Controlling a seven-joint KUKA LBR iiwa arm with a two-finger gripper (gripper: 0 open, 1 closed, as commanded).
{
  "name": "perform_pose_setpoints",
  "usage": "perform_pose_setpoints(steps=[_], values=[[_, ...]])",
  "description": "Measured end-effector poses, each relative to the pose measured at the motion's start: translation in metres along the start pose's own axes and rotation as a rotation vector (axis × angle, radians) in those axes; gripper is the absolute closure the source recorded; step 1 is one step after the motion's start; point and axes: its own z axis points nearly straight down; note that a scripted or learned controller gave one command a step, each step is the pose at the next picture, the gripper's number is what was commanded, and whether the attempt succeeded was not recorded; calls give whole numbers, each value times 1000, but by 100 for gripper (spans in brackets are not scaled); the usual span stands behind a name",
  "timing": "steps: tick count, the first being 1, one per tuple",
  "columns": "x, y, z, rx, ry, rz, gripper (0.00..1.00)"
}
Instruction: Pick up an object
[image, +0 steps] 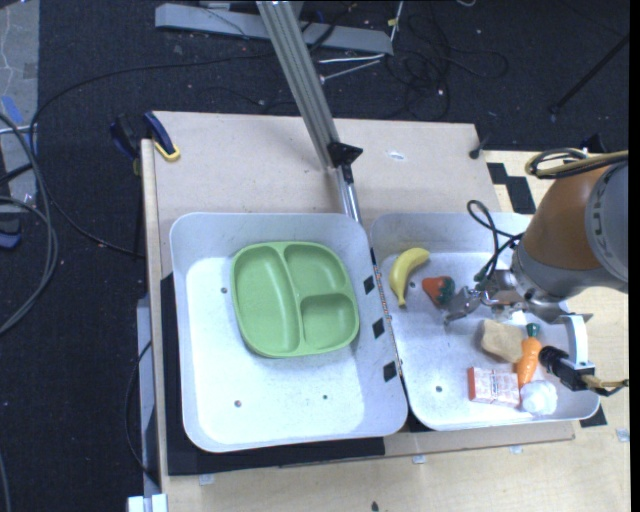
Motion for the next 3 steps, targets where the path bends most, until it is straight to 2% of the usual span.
perform_pose_setpoints(steps=[1, 2, 3], values=[[1, -1, -9, 6, 4, 1, 100], [-3, -4, -52, 8, 6, 2, 100], [-4, -1, -116, 3, 5, -2, 100]])
